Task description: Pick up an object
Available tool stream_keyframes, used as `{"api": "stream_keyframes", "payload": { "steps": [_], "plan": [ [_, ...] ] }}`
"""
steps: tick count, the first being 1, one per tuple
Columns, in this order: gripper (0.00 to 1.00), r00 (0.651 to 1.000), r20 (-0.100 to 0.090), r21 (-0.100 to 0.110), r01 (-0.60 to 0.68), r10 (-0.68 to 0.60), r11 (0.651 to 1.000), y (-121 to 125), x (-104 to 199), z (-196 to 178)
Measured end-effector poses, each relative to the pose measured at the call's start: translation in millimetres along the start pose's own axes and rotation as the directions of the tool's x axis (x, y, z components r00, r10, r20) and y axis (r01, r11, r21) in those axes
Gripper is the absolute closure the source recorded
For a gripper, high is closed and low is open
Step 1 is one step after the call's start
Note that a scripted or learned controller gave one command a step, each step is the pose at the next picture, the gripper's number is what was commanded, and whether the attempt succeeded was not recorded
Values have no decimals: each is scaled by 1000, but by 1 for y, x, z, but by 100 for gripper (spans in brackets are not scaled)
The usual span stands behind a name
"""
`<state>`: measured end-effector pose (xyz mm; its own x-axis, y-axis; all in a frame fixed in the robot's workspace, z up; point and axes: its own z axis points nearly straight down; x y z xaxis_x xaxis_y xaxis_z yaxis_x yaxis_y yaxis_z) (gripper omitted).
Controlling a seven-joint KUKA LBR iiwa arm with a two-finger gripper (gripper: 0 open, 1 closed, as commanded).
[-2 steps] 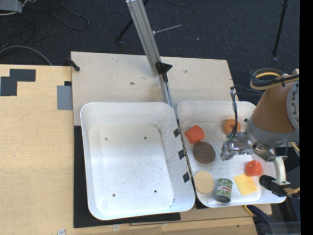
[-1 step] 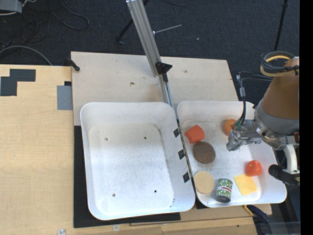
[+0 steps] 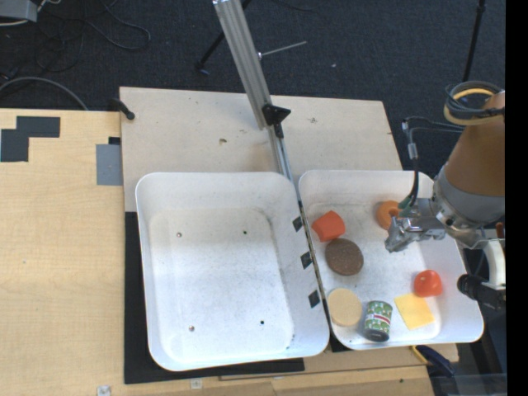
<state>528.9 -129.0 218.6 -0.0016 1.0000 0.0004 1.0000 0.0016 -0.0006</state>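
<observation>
The right bin (image 3: 462, 328) holds several objects. An orange-red block (image 3: 328, 225) lies near its left wall, with a brown disc (image 3: 344, 256) just below it. A tan disc (image 3: 345, 308) and a green can (image 3: 378, 320) lie at the front, beside a yellow block (image 3: 414, 310). A red ball-like piece (image 3: 426, 283) sits toward the right. My gripper (image 3: 398, 238) hangs low over the bin's middle right, right next to an orange round thing (image 3: 385, 214) that it partly hides. Nothing shows between its tips.
The left bin (image 3: 214, 271) lies beside the right one, with dark clips (image 3: 304, 258) along the shared wall. A slanted aluminium rail (image 3: 247, 64) rises behind the bins. The arm's orange band (image 3: 483, 151) stands over the right bin's far right corner.
</observation>
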Motion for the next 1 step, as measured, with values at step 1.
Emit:
{"api": "stream_keyframes", "payload": {
  "steps": [1],
  "plan": [
    [100,1000,-2,2,2,-2,1000,14,48,6]
  ]
}}
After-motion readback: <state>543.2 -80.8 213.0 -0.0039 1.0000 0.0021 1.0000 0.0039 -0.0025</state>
